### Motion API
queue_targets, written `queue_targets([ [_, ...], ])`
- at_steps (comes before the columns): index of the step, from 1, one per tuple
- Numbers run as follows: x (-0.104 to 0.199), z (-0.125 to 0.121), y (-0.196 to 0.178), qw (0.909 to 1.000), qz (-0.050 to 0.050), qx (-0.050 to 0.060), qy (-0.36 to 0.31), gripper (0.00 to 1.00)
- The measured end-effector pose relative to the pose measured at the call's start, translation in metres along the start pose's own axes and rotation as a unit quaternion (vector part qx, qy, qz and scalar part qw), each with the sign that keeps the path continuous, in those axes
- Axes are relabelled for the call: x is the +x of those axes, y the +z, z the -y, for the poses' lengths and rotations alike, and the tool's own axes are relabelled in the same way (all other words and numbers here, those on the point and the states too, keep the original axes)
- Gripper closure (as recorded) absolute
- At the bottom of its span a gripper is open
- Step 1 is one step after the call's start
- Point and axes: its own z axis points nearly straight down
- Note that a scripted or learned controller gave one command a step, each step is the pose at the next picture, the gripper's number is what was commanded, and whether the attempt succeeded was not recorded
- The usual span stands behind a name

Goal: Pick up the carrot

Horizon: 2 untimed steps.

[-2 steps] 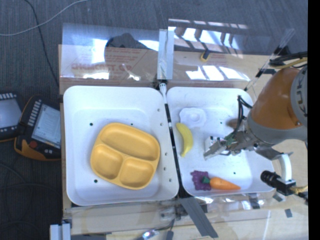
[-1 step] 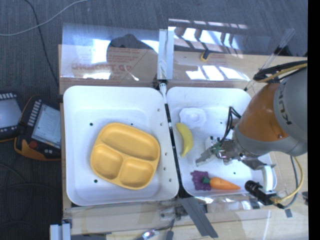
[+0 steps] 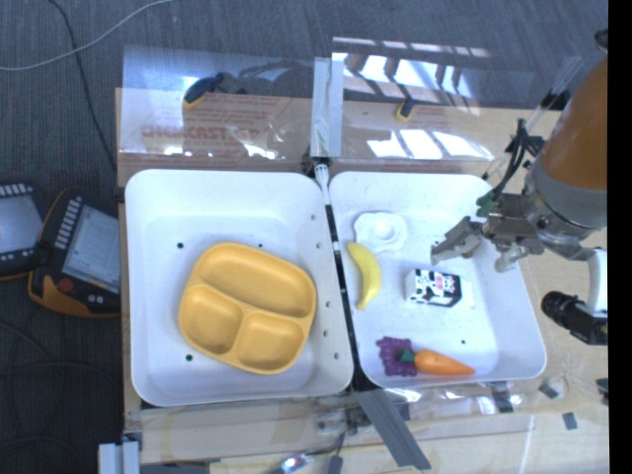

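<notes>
The orange carrot (image 3: 443, 364) lies at the front of the right bin (image 3: 513, 349), its thick end touching a purple bunch of grapes (image 3: 397, 355). My gripper (image 3: 481, 249) hangs over the back right part of that bin, well behind the carrot and to its right. Its fingers (image 3: 452, 243) are spread open and hold nothing. The arm comes in from the right, with its orange band at the frame's edge.
In the right bin also lie a yellow banana (image 3: 365, 274), a white fried egg (image 3: 380, 231) and a black-and-white carton (image 3: 434, 287), which sits just below the gripper. A yellow divided plate (image 3: 247, 306) lies in the left bin (image 3: 158, 225).
</notes>
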Motion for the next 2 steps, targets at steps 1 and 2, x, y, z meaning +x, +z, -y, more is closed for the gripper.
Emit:
queue_targets([
  [1, 0.002, 0.002, 0.128, 0.9947, -0.002, 0.002, -0.103, 0.0],
  [2, -0.033, -0.001, 0.206, 0.9992, -0.002, 0.002, -0.039, 0.0],
])
